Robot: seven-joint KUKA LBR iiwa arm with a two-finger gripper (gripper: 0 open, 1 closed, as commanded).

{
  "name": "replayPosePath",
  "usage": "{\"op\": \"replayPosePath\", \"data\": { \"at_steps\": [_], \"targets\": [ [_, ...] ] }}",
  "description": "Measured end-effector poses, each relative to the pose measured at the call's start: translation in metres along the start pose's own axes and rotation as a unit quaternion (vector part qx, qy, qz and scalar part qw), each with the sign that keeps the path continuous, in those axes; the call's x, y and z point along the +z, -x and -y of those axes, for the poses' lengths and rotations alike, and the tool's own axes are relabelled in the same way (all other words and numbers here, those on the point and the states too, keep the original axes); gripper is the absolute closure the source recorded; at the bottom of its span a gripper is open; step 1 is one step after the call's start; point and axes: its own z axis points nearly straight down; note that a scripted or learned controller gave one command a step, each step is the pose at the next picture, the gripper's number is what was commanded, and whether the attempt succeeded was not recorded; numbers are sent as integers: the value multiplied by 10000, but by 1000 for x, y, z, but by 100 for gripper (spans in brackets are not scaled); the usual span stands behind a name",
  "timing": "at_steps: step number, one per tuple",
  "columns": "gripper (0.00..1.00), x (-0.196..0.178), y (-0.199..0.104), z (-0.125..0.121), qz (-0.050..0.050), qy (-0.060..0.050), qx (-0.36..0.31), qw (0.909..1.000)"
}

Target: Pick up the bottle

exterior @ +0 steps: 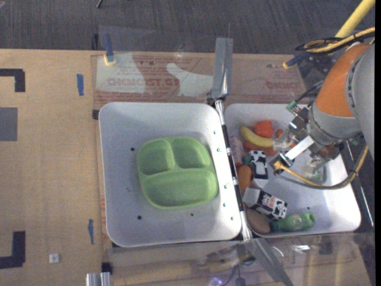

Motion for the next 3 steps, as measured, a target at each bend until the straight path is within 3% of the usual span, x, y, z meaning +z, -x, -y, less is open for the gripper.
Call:
{"op": "replayPosePath", "data": {
  "at_steps": [1, 2, 3],
  "targets": [
    [0, 69, 62, 4, -3, -13, -1318, 9913],
    [0, 59, 61, -47, -6, 13, -1865, 9824],
    [0, 33, 106, -37, -6, -9, -1687, 9857]
  ]
}}
